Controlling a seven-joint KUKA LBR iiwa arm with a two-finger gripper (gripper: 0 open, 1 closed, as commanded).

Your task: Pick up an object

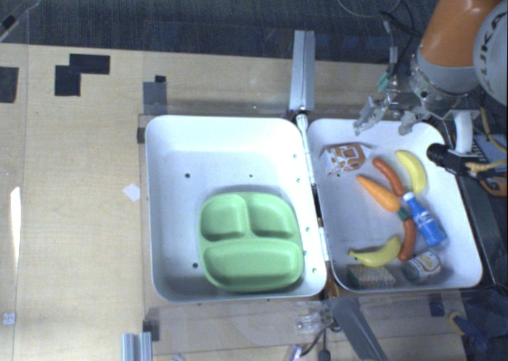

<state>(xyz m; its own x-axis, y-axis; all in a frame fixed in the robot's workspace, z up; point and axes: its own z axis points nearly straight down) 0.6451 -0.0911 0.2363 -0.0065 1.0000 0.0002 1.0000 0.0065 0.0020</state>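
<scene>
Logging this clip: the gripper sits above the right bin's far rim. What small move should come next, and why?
Probably a short move toward the camera and down. The open two-finger gripper hangs at the far rim of the right white bin, holding nothing; the curved yellow banana and the small white carton with brown print lie nearest.

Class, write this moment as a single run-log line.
gripper: open, above right bin's far rim | held: nothing | right bin: two bananas, carrot, blue bottle | left bin: green tray
</scene>
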